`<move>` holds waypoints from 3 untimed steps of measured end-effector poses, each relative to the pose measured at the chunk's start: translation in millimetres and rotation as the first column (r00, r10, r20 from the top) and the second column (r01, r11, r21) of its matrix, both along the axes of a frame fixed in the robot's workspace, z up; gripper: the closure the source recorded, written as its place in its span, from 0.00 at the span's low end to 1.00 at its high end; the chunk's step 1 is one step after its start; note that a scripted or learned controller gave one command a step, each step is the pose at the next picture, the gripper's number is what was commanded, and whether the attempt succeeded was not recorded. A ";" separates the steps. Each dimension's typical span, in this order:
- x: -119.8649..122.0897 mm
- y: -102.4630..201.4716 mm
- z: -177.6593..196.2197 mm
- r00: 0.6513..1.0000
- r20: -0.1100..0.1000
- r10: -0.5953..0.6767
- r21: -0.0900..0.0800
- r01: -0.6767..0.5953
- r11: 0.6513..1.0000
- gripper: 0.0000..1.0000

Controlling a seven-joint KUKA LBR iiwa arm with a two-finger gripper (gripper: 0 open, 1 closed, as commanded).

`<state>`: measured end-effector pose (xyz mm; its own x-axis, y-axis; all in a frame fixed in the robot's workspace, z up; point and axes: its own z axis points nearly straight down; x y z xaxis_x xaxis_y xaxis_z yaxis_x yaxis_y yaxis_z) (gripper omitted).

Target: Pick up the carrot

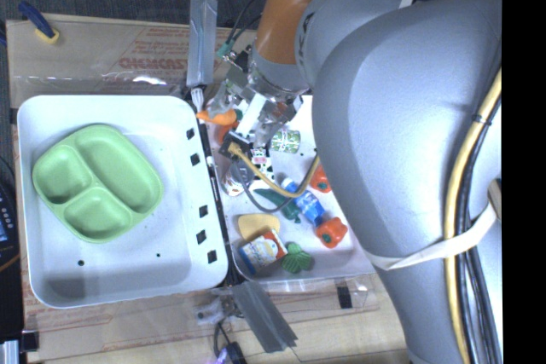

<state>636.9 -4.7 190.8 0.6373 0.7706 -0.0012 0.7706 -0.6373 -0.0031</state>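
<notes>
- You see the grey arm (401, 98) reaching in from the right and covering much of the right bin (281, 273).
- Its gripper (247, 119) sits low at that bin's upper left corner, close to the divider between the bins.
- You cannot tell how the jaws stand; cables and the wrist blur them.
- The carrot (218, 117), a small orange piece, lies at the gripper's left edge, just beside the divider; whether it is gripped cannot be made out.
- Lower in the right bin you find a blue bottle (307, 207), a yellow piece (258, 225), a small carton (263, 252) and a green toy (296, 258).
- The left bin (111, 286) holds a green divided plate (96, 182).
</notes>
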 end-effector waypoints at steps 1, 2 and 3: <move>-41.0 -56.1 107.6 0.982 0.002 -0.189 0.000 0.189 0.982 0.00; -0.7 -19.7 -2.4 0.993 -0.007 -0.121 -0.001 0.121 0.993 0.00; -8.6 -57.0 -0.6 0.996 -0.005 -0.092 0.000 0.092 0.996 0.00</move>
